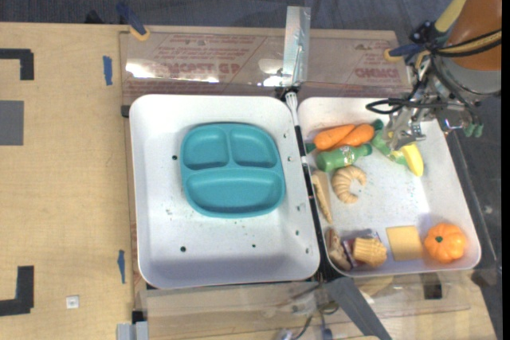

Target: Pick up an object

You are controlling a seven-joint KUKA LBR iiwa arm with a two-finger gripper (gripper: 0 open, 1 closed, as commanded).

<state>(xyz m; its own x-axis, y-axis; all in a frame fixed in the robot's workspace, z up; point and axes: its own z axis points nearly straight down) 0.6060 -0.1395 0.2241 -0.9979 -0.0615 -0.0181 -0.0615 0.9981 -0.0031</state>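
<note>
Up at the right of the frame, your pincer [403, 131] hangs low over the right bin [458, 195], its tips lost against a yellow-green toy [410, 158]; you cannot tell their spread. The arm [478, 4] is cut off by the frame's corner.

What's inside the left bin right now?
The left bin holds one teal divided plate, its three compartments bare. Whatever lies beneath the plate is covered.
</note>
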